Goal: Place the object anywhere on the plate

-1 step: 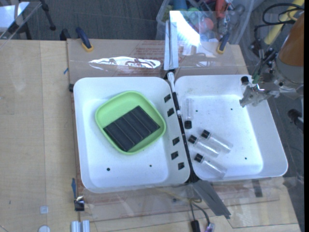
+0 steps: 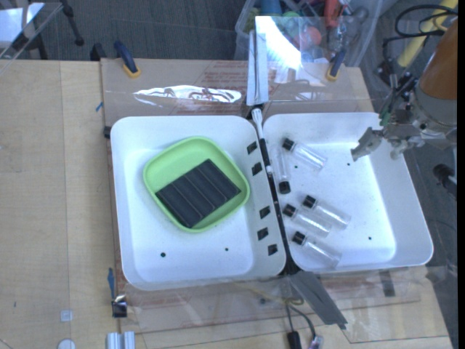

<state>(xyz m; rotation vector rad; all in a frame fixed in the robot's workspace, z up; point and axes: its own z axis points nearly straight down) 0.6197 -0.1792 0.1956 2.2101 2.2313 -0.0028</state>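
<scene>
Vials, clear plastic with black caps (image 2: pixel 314 211), lie loose right of the green square plate (image 2: pixel 161 167). My gripper (image 2: pixel 365 145) hovers further right, holding nothing; jaw width unclear. Round vials could roll away under a pinch.

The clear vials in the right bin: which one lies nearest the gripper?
The vial at the bin's far end, black cap pointing left. It lies closest to the gripper; the other vials sit farther toward the near edge or along the divider.
</scene>
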